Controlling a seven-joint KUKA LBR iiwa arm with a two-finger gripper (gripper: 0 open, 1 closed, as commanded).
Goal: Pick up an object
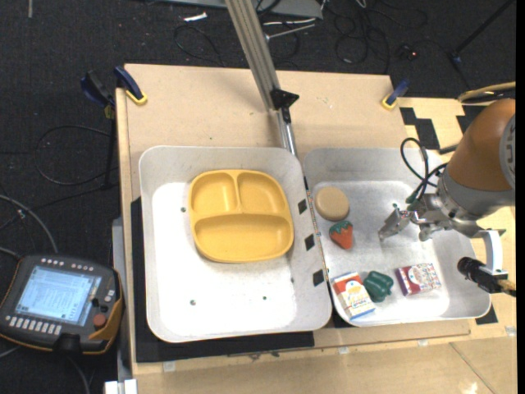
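In the right bin [369, 171] lie a round tan disc [332, 203], a red strawberry [343, 234], a green toy [378, 284], a small white and orange carton [354, 295] and a red and white packet [418, 278]. My gripper [407, 222] hangs over the right half of this bin, above the bare floor between the strawberry and the packet. Its two fingers stand apart with nothing between them. The arm comes in from the right, with its orange band [484, 142] above the wrist.
A yellow divided plate [240, 215] sits in the left bin [164, 187]. A slanted metal pole [256, 43] crosses the back of the bench. A teach pendant [57, 298] lies on the floor at the left. Blue and yellow clamps [130, 84] hold the bench corners.
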